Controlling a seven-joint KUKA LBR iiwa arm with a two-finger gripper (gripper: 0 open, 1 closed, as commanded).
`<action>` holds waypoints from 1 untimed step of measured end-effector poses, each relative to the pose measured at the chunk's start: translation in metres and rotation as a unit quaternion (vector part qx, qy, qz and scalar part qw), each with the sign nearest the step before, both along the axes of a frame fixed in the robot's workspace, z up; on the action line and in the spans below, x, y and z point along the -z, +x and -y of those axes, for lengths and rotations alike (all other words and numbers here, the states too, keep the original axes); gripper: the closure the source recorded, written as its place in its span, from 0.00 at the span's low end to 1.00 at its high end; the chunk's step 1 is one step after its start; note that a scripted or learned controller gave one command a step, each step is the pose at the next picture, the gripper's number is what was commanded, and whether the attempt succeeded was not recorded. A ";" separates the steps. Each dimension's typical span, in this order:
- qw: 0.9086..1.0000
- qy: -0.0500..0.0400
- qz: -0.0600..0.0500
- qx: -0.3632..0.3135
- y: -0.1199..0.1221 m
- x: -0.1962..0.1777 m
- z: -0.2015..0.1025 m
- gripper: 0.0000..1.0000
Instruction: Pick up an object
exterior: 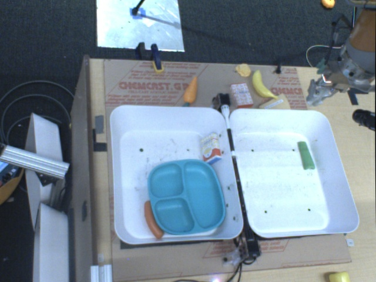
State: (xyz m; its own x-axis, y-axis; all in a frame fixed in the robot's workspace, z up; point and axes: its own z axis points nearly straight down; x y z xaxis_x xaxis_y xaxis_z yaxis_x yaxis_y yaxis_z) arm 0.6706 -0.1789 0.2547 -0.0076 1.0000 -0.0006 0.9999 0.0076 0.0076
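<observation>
Jaws [318,90]: I can't tell their opening; above worktop [176,81], beyond the right bin [335,157].
Green block [305,155]: in right bin.

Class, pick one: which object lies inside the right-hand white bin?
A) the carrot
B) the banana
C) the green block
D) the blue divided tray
C: the green block lies alone on the floor of the right bin, near its far right side.

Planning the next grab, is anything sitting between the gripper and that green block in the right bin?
Nothing visible blocks it. The gripper hangs beyond the right bin's far rim, and the green block lies alone on the bin floor. The banana rests outside the bin, off to the side.
</observation>
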 end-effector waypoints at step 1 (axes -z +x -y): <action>1.000 -0.001 0.002 0.000 0.000 -0.088 -0.006 1.00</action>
State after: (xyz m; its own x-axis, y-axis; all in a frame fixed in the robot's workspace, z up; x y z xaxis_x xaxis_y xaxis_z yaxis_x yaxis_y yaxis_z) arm 0.6701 -0.1727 0.3424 -0.0069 1.0000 -0.0024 0.9999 0.0069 0.0126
